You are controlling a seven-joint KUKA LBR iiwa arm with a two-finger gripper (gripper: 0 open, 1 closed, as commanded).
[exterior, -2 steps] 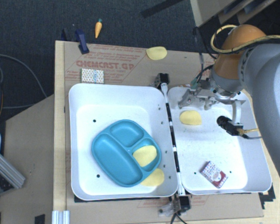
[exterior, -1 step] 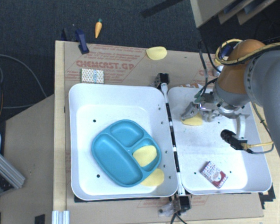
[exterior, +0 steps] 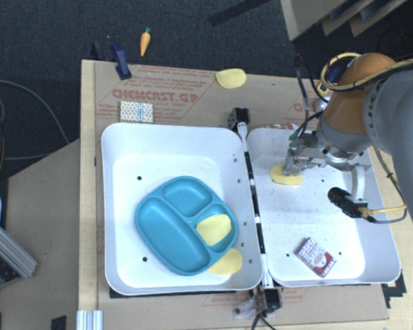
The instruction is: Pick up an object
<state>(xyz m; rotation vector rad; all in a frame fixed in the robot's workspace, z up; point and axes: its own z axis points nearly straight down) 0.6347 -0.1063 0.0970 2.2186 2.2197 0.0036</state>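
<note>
The gripper [exterior: 295, 166] points down into the far part of the right bin [exterior: 374, 269], its tip right at a flat yellow piece [exterior: 284, 177] that lies on the bin floor near the wall shared with the left bin. Whether it is touching the piece, and how far open it is, cannot be told from this angle; nothing is seen held in it. The same bin holds one small red and white packet [exterior: 316, 257], well apart from the gripper, toward the near edge. The left bin [exterior: 123, 156] holds one blue divided plate [exterior: 171, 228] lying at a slant, with a second yellow piece [exterior: 215, 227] in a small compartment on its right side. A third yellow piece [exterior: 228, 264] sits just beside the plate's near-right edge, partly tucked under it. Outside the two bins, a fourth yellow piece [exterior: 230, 78] lies on the bench [exterior: 176, 96] at its far edge. One patterned packet [exterior: 136, 111] sits beyond the left bin, a blue object [exterior: 120, 61] at the far-left corner, and a small orange object [exterior: 145, 42] on the dark floor beyond.
</note>
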